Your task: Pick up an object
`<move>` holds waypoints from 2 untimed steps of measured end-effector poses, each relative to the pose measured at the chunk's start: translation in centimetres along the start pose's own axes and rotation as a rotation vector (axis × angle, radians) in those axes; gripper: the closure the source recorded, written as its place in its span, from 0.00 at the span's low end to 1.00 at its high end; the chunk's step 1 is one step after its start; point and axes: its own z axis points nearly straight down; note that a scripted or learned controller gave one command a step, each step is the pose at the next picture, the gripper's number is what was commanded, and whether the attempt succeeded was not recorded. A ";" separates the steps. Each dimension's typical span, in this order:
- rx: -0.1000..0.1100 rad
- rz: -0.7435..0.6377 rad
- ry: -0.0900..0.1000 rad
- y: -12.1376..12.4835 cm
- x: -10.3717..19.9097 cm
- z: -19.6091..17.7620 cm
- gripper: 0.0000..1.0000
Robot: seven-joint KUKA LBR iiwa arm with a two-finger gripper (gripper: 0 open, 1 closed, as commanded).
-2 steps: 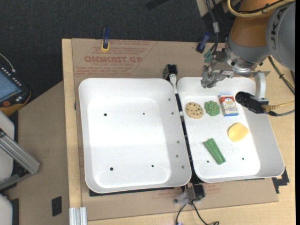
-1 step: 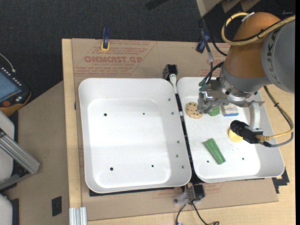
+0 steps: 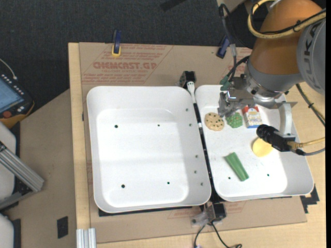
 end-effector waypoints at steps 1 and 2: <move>0.009 0.010 -0.001 -7.4 -5.2 -2.2 1.00; 0.002 -0.004 0.001 -1.8 0.8 -2.2 1.00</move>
